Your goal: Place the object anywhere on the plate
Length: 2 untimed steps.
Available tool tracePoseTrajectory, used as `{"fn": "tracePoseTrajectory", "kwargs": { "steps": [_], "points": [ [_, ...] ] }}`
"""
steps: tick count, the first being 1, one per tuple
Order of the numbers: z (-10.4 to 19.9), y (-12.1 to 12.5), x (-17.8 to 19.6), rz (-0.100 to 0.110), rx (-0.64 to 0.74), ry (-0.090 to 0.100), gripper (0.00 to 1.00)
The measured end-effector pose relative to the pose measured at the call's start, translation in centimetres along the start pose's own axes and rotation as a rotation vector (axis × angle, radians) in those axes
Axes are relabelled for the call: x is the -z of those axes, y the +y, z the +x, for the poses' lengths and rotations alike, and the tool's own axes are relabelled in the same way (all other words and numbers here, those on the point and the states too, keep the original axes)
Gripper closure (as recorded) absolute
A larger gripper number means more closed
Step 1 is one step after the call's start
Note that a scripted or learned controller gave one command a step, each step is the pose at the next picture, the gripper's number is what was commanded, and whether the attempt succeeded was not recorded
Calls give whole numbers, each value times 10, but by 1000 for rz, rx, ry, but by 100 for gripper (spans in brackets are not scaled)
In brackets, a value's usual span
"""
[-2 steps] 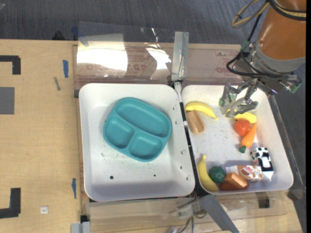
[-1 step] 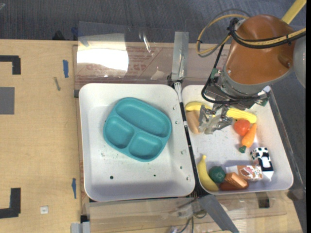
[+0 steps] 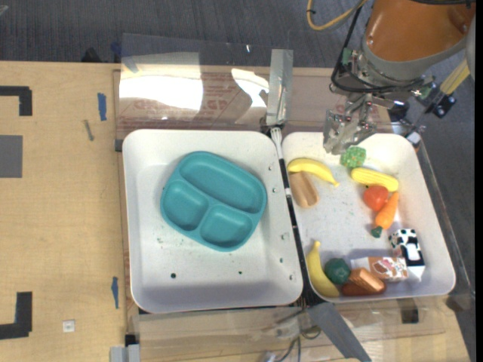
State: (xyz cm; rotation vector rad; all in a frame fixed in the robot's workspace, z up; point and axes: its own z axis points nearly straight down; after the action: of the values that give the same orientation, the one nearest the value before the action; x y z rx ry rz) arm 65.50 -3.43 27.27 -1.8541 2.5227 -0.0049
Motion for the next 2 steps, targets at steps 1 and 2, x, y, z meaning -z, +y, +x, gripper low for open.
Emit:
{"fn": "tracePoseTrajectory", "kwargs": {
  "steps": [1, 2],
  "points": [
    [8, 50, -35, -10, 153, 2, 100],
    [-11, -7, -92, -12, 114, 0, 100]
  ]
}}
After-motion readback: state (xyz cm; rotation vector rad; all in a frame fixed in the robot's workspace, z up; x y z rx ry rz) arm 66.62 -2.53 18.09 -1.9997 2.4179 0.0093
